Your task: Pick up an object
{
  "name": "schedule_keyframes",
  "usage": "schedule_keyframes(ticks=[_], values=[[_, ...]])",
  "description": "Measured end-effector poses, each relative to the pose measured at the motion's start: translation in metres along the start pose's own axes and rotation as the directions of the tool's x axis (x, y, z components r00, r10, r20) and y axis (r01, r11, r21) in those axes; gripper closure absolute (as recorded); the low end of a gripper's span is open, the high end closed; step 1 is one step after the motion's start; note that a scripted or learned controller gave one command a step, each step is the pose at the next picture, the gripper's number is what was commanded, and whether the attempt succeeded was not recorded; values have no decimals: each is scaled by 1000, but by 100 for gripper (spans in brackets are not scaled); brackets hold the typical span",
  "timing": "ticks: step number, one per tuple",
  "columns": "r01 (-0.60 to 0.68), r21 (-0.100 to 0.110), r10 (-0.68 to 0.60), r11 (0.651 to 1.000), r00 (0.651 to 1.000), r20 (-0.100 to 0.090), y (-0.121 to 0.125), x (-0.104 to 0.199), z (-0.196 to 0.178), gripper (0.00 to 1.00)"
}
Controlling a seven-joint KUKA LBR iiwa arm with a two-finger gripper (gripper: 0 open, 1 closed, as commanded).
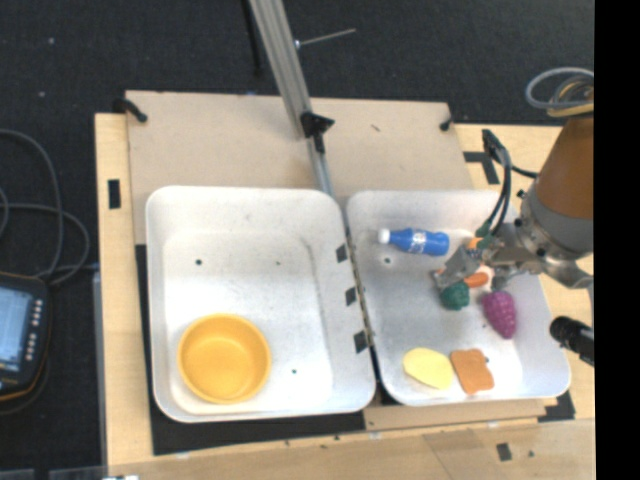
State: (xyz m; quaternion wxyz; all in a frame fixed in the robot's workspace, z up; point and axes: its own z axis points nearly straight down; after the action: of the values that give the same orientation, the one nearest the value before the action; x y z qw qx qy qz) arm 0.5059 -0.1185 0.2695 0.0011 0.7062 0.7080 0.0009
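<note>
Two white bins are sitting side by side on the worktop (120,268). I am seeing my gripper (462,271) hovering in the right bin (400,368), directly over a green object (456,296); whether its fingers are clenched, I cannot tell. Beside it a purple object (501,311) is lying.

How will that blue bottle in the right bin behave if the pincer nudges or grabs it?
The blue bottle lies on its side on the right bin's flat floor, so a sideways nudge will probably roll it. Its round body looks smooth, so it may slip from a shallow grip. It looks like small plastic, likely light.
</note>
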Motion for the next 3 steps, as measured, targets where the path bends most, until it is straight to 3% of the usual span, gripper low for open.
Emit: schedule_keyframes(ticks=[1, 3], values=[[-2, -1, 2, 1000, 1000, 0, 0, 0, 0, 0], [-3, 6, 3, 1000, 1000, 0, 2, 7, 115, 0]])
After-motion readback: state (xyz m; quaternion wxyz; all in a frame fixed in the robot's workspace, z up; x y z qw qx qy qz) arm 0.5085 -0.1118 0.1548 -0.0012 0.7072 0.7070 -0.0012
